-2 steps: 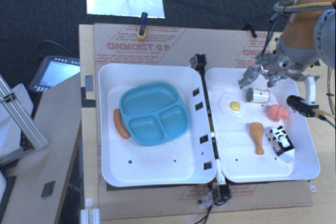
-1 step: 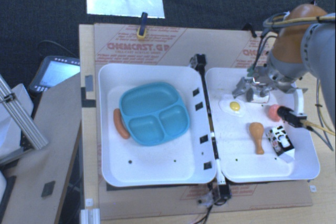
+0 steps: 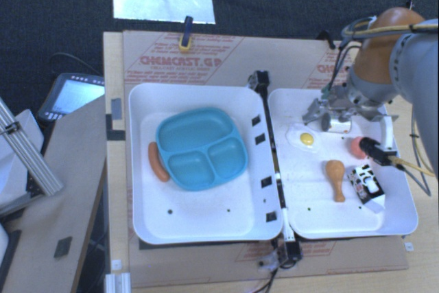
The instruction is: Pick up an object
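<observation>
The right bin point(image 3: 401, 215) holds a toy fried egg point(image 3: 305, 140), a brown drumstick point(image 3: 335, 179), a small red-pink piece point(image 3: 357, 145) and a black-and-white block point(image 3: 365, 184). My gripper point(image 3: 330, 119) is low over the back of this bin, just up and right of the egg and left of the red-pink piece. Nothing is visibly held in it. The grey arm with its orange band point(image 3: 384, 44) comes in from the upper right.
The left bin point(image 3: 139, 219) holds a blue divided plate point(image 3: 202, 147) with an orange sausage point(image 3: 158, 161) beside its left edge. A black divider point(image 3: 269, 147) runs between the bins. A cable point(image 3: 411, 165) trails over the right bin's right side.
</observation>
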{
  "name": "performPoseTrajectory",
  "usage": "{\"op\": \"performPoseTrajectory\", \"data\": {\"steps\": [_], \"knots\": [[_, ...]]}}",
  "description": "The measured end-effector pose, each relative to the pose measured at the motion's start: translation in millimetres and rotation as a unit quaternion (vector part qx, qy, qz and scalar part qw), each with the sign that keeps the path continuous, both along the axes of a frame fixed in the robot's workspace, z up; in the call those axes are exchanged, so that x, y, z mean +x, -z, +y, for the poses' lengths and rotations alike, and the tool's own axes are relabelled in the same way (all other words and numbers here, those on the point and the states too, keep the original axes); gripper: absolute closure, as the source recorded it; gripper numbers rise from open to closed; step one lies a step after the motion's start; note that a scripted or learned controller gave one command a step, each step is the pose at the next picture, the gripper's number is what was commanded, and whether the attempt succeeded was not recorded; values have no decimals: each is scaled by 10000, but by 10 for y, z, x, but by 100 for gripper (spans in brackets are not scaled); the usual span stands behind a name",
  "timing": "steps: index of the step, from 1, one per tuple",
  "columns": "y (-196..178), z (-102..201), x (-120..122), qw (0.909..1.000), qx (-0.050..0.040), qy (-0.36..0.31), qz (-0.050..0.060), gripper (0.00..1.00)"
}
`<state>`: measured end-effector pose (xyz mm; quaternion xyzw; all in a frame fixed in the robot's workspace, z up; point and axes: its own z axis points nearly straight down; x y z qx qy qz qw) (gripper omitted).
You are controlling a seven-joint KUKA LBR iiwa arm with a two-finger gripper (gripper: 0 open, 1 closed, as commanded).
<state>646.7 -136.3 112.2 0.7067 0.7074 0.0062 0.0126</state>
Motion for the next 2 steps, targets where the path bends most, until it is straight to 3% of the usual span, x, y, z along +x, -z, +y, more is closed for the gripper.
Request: {"op": "performPoseTrajectory", "data": {"steps": [1, 2], "knots": [[-112, -12, 16, 10000, -25, -7, -29, 100], [-756, -56, 6, 10000, 36, -3, 92, 100]]}}
